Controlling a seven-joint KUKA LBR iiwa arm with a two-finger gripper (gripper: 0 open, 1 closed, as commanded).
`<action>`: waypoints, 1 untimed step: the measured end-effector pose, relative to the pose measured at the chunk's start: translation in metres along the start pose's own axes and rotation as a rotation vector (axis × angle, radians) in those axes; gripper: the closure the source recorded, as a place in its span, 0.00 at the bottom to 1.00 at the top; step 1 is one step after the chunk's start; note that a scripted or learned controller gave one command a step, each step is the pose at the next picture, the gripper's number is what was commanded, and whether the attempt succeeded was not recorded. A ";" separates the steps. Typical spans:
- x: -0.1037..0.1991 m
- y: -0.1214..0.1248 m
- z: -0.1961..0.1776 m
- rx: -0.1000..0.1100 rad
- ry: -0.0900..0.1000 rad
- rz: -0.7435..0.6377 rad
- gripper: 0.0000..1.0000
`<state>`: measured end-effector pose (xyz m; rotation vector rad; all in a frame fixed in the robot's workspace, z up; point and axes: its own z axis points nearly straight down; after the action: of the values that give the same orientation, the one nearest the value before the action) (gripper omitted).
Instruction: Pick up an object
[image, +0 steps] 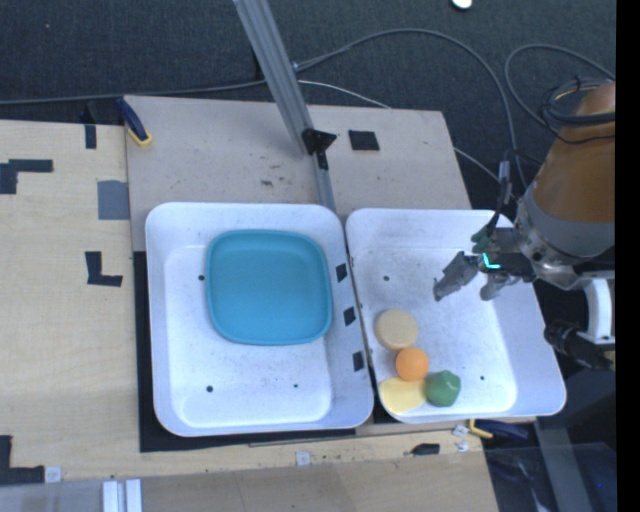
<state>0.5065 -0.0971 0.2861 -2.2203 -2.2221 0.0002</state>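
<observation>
A: Where are the objects to pick?

B: Four small ones lie together at the near left corner of the right bin: a beige disc, an orange ball touching it below, a yellow piece and a green piece side by side at the rim.

A: And the gripper?

B: The gripper is above the bin's bare middle, apart from the group. Its two fingers are spread open, with nothing between them.

A: The left bin?

B: It holds a blue plate.
</observation>
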 end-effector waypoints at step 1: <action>0.000 0.000 0.000 0.000 0.000 0.000 0.00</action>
<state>0.5065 -0.0971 0.2860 -2.2203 -2.2220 0.0003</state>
